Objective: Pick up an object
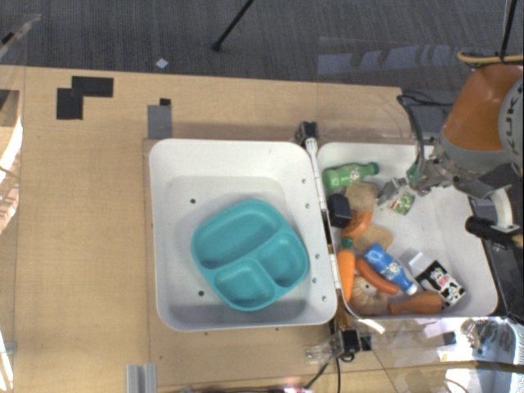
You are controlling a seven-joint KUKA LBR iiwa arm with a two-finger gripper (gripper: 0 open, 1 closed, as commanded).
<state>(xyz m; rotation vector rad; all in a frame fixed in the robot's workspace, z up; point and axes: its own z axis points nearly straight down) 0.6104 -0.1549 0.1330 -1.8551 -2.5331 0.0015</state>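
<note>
A light wooden bench (82,244) is seen from above at a slant, with dark grey carpet beyond its far edge and a thin black stand leg crossing that carpet. 2 black patches are fixed near the bench's far left corner, and a small grey block sits just behind the left bin.

2 shallow white bins are set side by side, touching along a shared divider. In the left bin (172,219) a teal divided plate (250,255) with 3 compartments is laid slightly tilted, roughly at the middle of the floor.

The right bin (483,289) is crowded along its left half. A green bottle (350,173) is laid on its side at the far left corner. Just below it a black item (338,210) is seen against the divider, with a brownish lump beside it. Nearer the camera, an orange carrot (346,273) is placed upright along the divider, a blue and white packet (388,268) is laid across a reddish sausage-shaped toy (378,280), and a brown sausage (416,304) is set near the front wall. A small black and white carton (443,282) is found to the right of these — apart from the pile.

The grey arm with its orange band (483,109) is brought in from the right, above the far part of the right bin. The gripper (417,178) is seen low beside a small green and white packet (400,201); whether it is spread or pressed together cannot be told, and nothing can be confirmed as held.
</note>
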